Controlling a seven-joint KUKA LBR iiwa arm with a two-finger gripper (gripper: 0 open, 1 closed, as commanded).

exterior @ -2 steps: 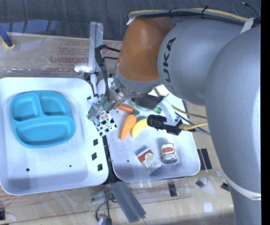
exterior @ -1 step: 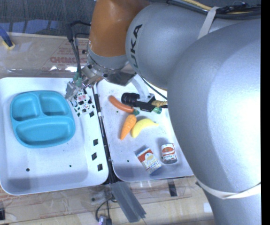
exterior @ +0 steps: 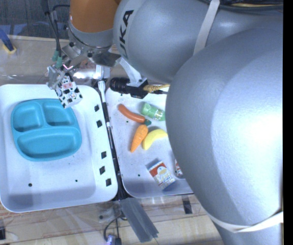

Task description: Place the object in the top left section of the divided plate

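A single fixed camera sits above the bench and looks down at a slant on two shallow white plastic bins lying side by side, the left one at about 8 o'clock of the frame's centre. The bulky grey robot arm with an orange band enters from 3 o'clock, so near the lens that it covers most of the right bin.

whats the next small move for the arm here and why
Probably shift left toward the back-left section of the blue divided plastic plate. The gripper holds the black-and-white spotted toy over the plate's back-right edge, so releasing now would likely miss that section.
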